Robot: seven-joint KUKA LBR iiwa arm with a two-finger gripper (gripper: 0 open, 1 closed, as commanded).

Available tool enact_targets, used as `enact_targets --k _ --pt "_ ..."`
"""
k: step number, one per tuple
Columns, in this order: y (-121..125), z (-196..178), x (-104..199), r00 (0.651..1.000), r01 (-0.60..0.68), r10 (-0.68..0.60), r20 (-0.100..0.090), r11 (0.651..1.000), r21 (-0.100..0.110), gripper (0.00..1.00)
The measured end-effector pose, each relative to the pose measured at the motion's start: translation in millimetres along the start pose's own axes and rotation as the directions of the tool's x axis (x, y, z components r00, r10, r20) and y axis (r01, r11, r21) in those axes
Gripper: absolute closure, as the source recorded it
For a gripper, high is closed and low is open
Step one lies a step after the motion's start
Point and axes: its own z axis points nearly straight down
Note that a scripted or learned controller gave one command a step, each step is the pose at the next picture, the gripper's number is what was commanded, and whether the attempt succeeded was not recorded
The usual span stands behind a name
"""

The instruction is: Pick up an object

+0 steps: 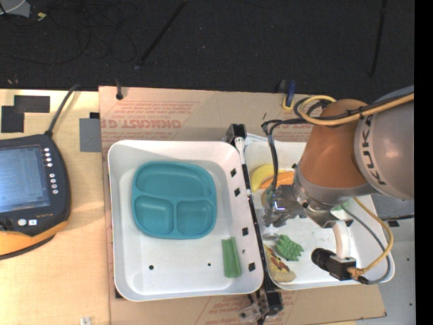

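The grey KUKA arm with its orange band [338, 151] reaches in from the right and hangs over the right-hand shallow white bin [369, 276], hiding much of it. The left-hand shallow white bin [125, 276] bears a teal plastic plate with three compartments [174, 200] lying flat toward its upper part, and a green oblong block [231, 257] near its lower right corner, well apart from the plate. At the bench's left edge rests a black and orange control pendant with a screen [27, 188]. The metal gripper [276, 207] sits low in the right bin near its left wall; I cannot tell how its jaws stand. Just above it lies a yellow rounded object [262, 176] touching an orange piece [285, 177]. Below the gripper lie a green knobbly toy [289, 247] and, near the bin's lower left corner, a tan and brown object [279, 266].
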Motion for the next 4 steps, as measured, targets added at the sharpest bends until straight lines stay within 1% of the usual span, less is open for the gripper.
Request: enact_targets --k 1,2,4 --pt "-21.3 -148.5 -28.4 1.0 0.001 -0.001 0.001 1.0 -0.03 1.0" --pt "-22.1 -149.4 -26.9 1.0 0.003 -0.003 0.001 1.0 -0.012 1.0" --pt "-22.0 -167.6 -27.9 1.0 0.007 -0.006 0.001 1.0 -0.005 1.0"
